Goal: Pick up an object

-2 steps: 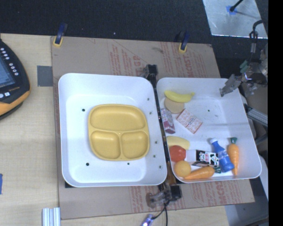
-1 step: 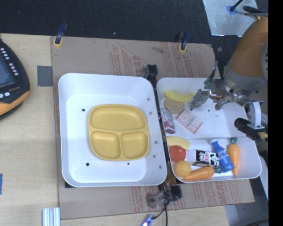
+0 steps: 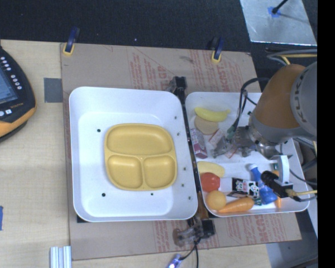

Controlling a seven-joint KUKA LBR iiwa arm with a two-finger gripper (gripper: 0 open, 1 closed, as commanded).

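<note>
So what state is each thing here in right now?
Yellow tray: upright in the left bin, compartments bare.
Banana: lying flat at the back of the right bin.
Tomato: resting near the front of the right bin.
Carrot: lying on its side along the front wall.
Arm: reaching over the right bin.
Tablet: on the bench, screen lit.

Bright even overhead light, soft shadows, slight blur.
</note>
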